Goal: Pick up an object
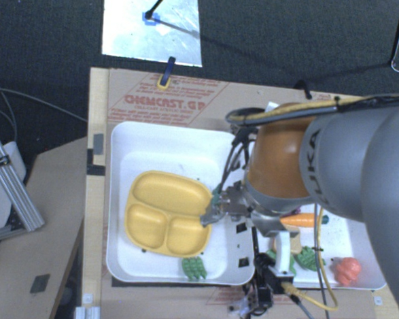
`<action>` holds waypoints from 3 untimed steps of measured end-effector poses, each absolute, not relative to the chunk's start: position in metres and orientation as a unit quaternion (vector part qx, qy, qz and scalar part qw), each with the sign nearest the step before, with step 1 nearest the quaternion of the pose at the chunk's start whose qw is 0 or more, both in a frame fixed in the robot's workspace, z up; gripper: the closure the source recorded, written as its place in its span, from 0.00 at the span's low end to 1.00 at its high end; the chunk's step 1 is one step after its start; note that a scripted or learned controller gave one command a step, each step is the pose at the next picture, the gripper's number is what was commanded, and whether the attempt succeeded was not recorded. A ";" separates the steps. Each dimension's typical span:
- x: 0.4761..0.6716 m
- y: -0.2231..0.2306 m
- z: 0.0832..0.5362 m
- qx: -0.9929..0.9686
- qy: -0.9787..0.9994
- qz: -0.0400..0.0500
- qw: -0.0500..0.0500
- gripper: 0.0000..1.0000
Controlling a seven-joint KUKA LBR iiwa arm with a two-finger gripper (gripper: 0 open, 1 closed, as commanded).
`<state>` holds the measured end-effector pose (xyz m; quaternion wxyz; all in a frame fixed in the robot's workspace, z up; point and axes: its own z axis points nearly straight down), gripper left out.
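Claw [213,209] at yellow tray [165,213] rim, left bin [135,147]

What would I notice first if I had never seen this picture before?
The big grey robot arm with its orange band fills the right side, leaning over the two white bins. Next comes the bright yellow divided plastic tray in the left white bin, with a small green leafy toy just below it.

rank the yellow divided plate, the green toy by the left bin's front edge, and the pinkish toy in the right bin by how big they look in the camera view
1. yellow divided plate, clearly largest
2. green toy and pinkish toy look about alike; too close to rank
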<state>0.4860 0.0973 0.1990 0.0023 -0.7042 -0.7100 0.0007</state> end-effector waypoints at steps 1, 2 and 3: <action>0.497 0.058 0.184 -0.707 -0.707 0.000 0.000 0.00; 0.498 0.059 0.194 -0.706 -0.708 -0.001 0.000 1.00; 0.486 0.111 0.159 -0.706 -0.708 0.000 0.001 1.00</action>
